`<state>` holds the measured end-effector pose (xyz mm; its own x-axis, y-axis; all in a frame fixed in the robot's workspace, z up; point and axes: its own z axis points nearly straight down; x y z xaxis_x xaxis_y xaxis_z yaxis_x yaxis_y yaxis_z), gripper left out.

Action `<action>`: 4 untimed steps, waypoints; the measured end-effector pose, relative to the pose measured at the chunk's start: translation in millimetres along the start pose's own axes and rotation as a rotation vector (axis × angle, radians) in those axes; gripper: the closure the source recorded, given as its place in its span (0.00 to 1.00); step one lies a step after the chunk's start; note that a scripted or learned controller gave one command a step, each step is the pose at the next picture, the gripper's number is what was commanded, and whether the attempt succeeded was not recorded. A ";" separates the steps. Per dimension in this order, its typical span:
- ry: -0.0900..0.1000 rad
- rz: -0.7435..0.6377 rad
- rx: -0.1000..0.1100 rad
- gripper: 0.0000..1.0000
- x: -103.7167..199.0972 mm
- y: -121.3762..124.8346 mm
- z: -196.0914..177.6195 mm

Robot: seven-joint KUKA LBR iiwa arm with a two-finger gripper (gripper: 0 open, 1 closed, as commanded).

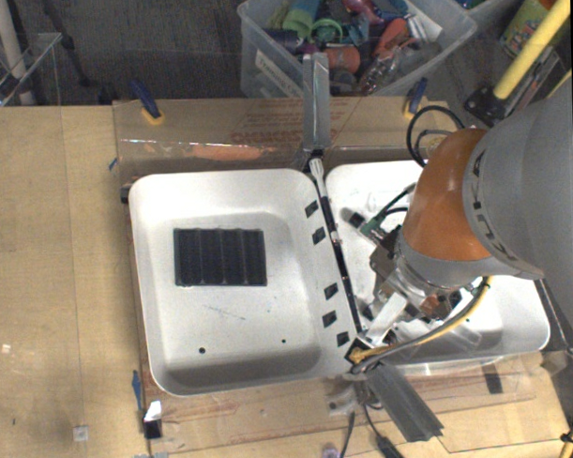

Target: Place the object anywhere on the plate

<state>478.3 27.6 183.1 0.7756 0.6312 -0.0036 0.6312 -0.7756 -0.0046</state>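
Reaching in from the right of the frame, the arm point(492, 197) hangs low over the right bin point(515, 333), its gripper point(388, 314) near the divider; whether it is open or closed cannot be told. A dark ridged plate point(220, 256) lies in the left bin point(169, 350).

Wooden bench point(54, 278); clear tub point(355, 33) (toys inside) behind.

Ridged plate point(220, 257) in left bin point(160, 359)
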 end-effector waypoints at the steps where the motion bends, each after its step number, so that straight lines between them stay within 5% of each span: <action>1: 0.003 0.153 -0.003 1.00 90.3 -110.6 -15.7; 3: 0.013 0.174 -0.004 1.00 127.1 -148.4 92.2; 4: 0.023 0.365 0.000 1.00 115.5 -132.5 91.7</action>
<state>483.7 203.4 91.6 0.9498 0.3123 0.0170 0.3125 -0.9499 -0.0073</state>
